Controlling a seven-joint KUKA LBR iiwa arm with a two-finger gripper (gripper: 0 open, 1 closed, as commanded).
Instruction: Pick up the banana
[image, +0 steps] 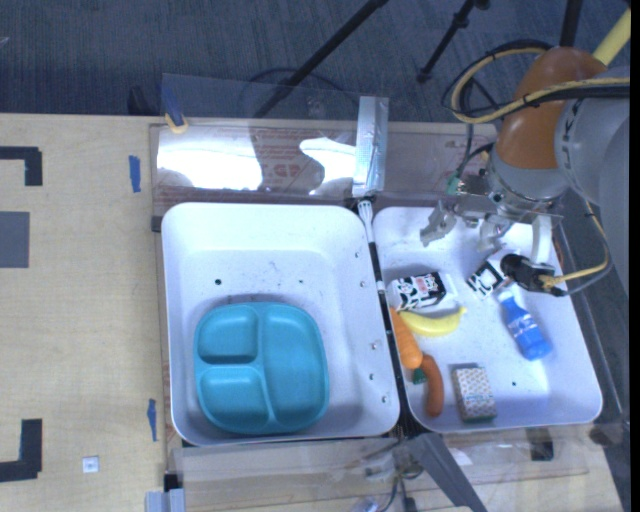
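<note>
Hovering w/ fingers apart, gripper (462, 226) is pre-grasp; next move likely needs descent toward banana (435, 321) in right bin (585, 385).

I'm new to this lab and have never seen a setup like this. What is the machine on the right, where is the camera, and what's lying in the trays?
One camera looks down at a slant on a bench. The grey arm with an orange band reaches in from the right; its tool hangs over the right bin, holding nothing. That bin contains a banana, a carrot, a blue bottle, a sponge and a black-and-white toy. The left bin holds a teal divided plate.
</note>
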